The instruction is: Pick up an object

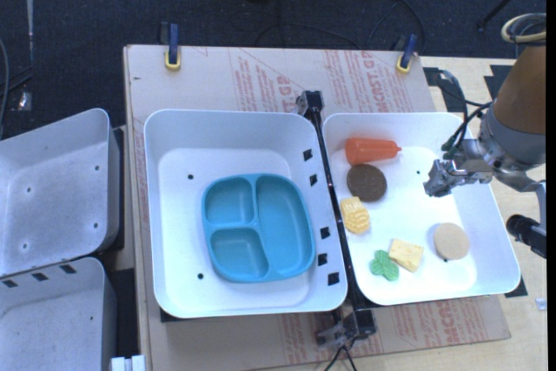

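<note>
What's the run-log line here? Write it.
gripper: over right bin, right side | held: nothing seen | nearest: tan disc | blue tray: left bin

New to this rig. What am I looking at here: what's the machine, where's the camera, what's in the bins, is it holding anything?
One fixed camera looks down at a slant on a bench with two shallow white bins side by side. The machine is a grey robot arm with an orange band, reaching in from the right; its gripper hangs over the right bin, with nothing visible between its fingers.

The left bin holds a blue divided tray. The right bin holds toy food: an orange carrot, a brown round cookie, a yellow corn piece, a green leafy piece, a yellow cheese wedge and a tan round piece. Its job is to pick one up; none is lifted yet.
</note>
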You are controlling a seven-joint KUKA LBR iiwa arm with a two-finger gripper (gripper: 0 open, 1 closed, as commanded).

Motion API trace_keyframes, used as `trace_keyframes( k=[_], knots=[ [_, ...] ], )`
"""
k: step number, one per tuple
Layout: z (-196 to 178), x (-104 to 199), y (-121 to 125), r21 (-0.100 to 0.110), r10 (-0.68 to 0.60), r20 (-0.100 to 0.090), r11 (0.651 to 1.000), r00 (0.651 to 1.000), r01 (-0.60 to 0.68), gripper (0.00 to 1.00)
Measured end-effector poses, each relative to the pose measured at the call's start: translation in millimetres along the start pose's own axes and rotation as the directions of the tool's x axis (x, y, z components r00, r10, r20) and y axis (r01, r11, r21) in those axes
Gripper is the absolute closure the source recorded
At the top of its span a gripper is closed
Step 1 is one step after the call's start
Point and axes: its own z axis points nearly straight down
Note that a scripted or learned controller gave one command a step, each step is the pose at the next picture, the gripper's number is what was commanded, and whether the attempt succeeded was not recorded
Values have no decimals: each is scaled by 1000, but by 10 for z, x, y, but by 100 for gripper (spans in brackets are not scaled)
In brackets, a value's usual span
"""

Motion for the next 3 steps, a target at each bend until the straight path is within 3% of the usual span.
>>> trace_keyframes(
  k=[1, 3],
  knots=[
    [5, 441, 291, 2, -5, -2, 1000, 1000, 5, 100],
    [-71, 1291, 605, 2, -4, -2, 1000, 1000, 4, 100]
  ],
)
